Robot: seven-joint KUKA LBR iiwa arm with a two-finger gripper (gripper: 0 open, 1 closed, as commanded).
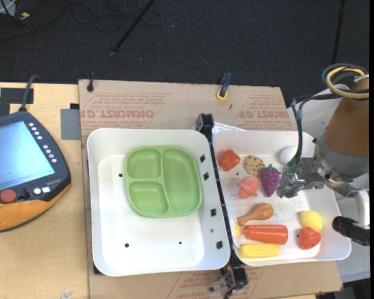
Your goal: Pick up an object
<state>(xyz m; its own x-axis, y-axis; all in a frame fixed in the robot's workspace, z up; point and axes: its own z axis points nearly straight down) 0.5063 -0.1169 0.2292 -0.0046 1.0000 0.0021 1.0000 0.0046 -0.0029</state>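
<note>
Purple grapes (270, 179) lay in the right bin (336, 251), just left of the gripper (288, 185); whether its fingers were apart I cannot tell. It looked like the approach step, nothing visibly held. Next: centre over the grapes, descend, close.
</note>
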